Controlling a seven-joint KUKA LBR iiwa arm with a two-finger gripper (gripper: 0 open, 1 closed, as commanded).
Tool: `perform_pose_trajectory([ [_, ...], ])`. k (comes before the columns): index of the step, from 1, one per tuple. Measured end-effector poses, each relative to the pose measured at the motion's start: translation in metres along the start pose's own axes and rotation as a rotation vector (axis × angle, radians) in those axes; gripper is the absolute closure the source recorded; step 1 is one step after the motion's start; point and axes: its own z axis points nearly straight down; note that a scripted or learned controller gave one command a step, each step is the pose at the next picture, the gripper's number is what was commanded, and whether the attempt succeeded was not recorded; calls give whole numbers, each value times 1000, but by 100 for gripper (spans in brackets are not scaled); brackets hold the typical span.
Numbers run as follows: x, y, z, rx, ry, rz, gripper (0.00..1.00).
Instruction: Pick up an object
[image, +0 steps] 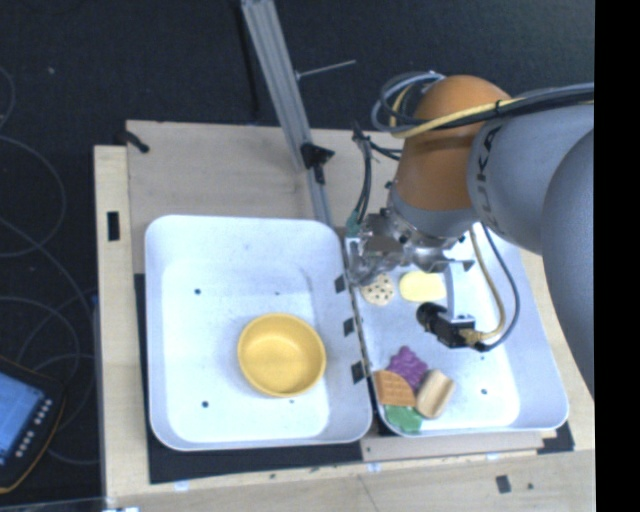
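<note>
The right bin (500, 400) holds several small items: a speckled round cookie-like piece (378, 292), a pale yellow piece (422, 288), a purple grape bunch (406, 362), an orange waffle-like piece (394, 388), a tan bread roll (434, 392) and a green piece (402, 420). A yellow bowl (281, 354) sits in the left bin (190, 270). My gripper (372, 262) hangs low at the right bin's upper left corner, just above the speckled piece. The wrist hides its fingertips.
A grey metal post (285, 100) slants up from between the bins. A black cable connector (445, 327) dangles from the wrist over the right bin. The wooden bench edge (115, 300) runs around both bins.
</note>
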Motion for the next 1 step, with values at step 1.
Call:
perform_pose_trajectory([
  [1,46,-10,-17,-3,1,-2,100],
])
